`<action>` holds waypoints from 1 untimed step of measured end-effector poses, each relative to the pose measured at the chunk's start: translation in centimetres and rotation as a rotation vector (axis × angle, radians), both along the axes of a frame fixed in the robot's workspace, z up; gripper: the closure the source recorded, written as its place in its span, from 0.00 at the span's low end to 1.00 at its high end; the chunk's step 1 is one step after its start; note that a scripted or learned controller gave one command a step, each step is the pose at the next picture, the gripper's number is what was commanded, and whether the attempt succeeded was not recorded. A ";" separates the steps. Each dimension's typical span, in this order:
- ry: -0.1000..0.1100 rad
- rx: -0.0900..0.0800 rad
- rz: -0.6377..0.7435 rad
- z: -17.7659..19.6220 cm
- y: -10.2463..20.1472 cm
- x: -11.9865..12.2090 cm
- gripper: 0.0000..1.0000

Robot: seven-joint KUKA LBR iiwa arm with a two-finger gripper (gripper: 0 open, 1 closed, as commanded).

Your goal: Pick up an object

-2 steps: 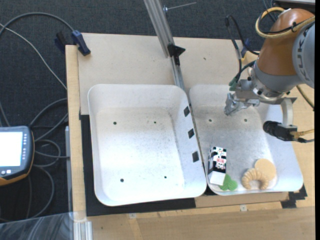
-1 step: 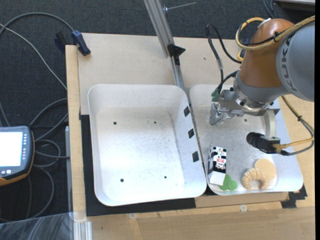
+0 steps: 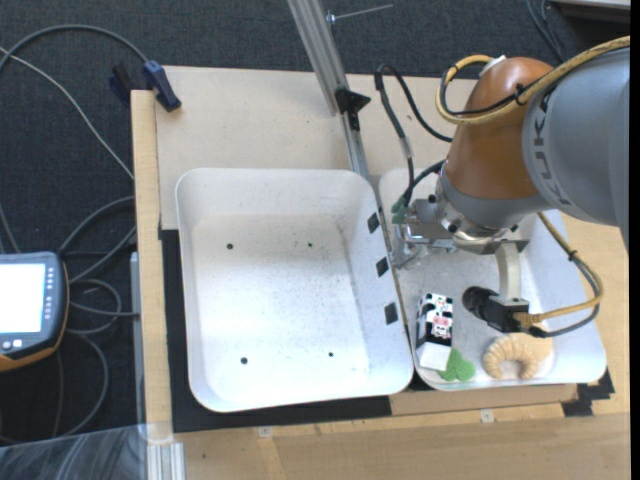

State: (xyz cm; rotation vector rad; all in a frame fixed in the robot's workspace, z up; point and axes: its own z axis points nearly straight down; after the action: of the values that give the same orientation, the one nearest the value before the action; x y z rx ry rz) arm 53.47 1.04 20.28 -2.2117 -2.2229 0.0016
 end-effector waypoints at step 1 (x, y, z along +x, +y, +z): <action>-0.002 0.000 0.001 1.4 3.8 -1.8 1.00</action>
State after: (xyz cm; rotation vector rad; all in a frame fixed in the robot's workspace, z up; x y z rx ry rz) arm 51.71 4.89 21.63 -2.2114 -2.2244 -0.0005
